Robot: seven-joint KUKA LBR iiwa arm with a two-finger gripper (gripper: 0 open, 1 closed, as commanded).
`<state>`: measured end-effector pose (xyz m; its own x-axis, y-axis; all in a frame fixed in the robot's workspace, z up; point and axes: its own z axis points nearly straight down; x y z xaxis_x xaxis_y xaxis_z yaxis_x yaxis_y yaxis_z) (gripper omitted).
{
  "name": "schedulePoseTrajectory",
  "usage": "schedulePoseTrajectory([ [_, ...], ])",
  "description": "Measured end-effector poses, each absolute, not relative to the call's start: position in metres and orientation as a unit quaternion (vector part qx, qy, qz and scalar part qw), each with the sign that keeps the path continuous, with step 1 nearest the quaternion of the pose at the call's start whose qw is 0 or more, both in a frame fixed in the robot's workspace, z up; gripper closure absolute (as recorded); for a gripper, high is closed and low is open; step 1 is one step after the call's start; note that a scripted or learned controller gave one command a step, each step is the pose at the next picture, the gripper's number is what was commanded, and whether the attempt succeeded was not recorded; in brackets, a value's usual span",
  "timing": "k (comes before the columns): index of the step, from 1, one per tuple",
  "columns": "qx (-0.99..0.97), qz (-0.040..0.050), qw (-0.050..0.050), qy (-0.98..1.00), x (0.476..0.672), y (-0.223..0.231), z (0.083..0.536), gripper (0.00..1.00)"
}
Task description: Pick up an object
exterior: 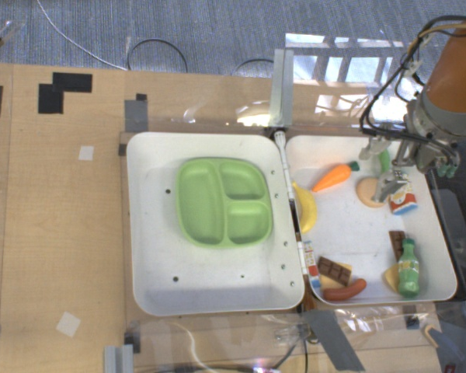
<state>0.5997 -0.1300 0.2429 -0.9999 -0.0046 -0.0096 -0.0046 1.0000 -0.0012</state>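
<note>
1. Gripper [391, 183] hangs over the right bin [443, 243], its fingers spread and holding nothing, above a tan disc [367, 192] and a red-and-white carton [405, 201].
2. Nearest candidates: disc and carton, lying beside each other; a carrot [332, 177] lies to their left.
3. Good practice, as judged here: centre over one item alone, descend straight, and close only once the fingers straddle it, clear of its neighbour.
4. Left bin [151, 286] holds a green tray [222, 201].
</note>
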Motion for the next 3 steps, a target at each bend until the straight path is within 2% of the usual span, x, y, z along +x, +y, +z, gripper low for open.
schedulePoseTrajectory([
  [1,-0.007,-0.0009,0.006,1.000,0.617,-0.120,0.098,0.00],
  [2,0.080,-0.0014,-0.016,0.997,0.664,-0.090,0.089,0.00],
  [3,0.135,-0.0012,0.006,0.991,0.618,-0.159,0.089,0.00],
])
